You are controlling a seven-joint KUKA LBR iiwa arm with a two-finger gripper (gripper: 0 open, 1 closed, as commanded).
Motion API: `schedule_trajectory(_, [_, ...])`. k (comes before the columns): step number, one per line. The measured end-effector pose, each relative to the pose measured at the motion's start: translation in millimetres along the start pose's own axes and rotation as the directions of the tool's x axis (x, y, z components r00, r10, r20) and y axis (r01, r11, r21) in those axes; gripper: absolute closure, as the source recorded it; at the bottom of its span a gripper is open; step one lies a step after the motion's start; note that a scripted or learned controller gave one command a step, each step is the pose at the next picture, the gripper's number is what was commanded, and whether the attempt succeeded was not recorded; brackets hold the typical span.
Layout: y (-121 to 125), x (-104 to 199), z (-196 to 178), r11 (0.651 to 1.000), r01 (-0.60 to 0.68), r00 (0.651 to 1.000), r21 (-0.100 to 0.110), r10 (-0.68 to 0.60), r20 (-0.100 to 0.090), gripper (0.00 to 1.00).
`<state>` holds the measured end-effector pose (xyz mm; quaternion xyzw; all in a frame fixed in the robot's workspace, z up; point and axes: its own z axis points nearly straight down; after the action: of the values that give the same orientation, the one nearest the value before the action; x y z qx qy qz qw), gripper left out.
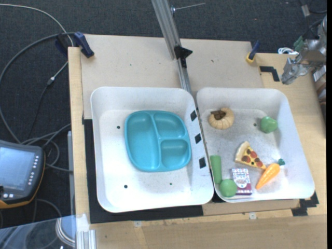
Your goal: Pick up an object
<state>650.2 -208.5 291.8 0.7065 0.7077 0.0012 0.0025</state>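
**Gripper parked upper right, all targets below-left of it**

Gripper (289, 72) sits at the frame's upper right, outside the right bin (290, 105), over bare bench. Too small and blurred to tell its state.

Nearest pick: green pear-like fruit (268, 124), just down and left of it, near the bin's upper right. Further down-left: pumpkin-like piece (221, 118), pizza slice (249, 156), carrot (270, 174) lying diagonally, small carton (241, 181), green pieces (222, 178) at the lower left corner.

Left bin (104, 139) holds a teal divided plate (156, 140), compartments bare
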Motion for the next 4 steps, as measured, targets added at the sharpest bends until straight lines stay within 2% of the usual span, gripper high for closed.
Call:
schedule_trajectory(3, [1.4, 171.1, 14.7, 1.0, 0.003, 1.0, 0.008, -0.003, -0.003, 1.0])
schedule_trajectory(4, [-5.1, 220.3, 37.2, 1.0, 0.003, 1.0, 0.01, -0.003, -0.004, 1.0])
